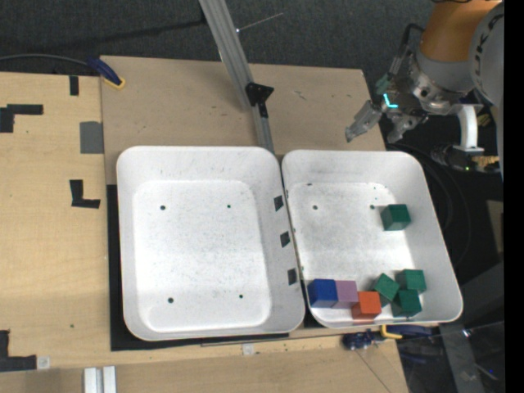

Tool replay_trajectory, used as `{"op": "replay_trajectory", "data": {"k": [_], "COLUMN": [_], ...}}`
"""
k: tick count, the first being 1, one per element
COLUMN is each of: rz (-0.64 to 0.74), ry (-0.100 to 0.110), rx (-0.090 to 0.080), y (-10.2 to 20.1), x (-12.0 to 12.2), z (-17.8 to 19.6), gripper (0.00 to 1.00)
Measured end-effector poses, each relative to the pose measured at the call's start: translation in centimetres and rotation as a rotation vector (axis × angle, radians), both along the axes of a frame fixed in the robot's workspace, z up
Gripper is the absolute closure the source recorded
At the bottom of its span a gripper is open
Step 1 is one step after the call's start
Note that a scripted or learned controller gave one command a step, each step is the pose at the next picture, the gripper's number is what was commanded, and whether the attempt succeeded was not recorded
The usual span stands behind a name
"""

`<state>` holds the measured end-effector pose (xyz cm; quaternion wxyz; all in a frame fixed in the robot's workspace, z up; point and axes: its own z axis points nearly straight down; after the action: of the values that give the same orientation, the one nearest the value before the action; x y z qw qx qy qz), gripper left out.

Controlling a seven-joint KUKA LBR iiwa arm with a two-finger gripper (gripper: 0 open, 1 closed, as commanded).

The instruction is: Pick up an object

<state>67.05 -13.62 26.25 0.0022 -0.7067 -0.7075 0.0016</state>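
The right bin (426, 187) holds several small blocks. One green block (395, 217) sits alone near its right wall. Along the front edge lie a blue block (322, 292), a purple block (347, 291), an orange block (368, 304) and three green blocks (401, 291) bunched in the front right corner. My gripper (377, 130) hangs above the bench just beyond the right bin's far edge, well away from every block. Its two fingers stand open, with nothing between them.
The left bin (131, 219) lies beside the right one. A slanted metal rail (233, 47) runs down to the gap between the bins. A blue and yellow tool (108, 72) lies at the far left of the bench.
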Motion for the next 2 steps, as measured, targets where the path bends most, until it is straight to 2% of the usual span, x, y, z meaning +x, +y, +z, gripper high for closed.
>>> {"op": "replay_trajectory", "data": {"k": [1, 2], "rz": [0.001, 0.000], "ry": [-0.004, 0.002], "rx": [-0.002, -0.001], "y": [0.0, 0.3], "x": [0.1, -0.4], "z": [0.3, -6.1], "gripper": [0.00, 0.00]}}
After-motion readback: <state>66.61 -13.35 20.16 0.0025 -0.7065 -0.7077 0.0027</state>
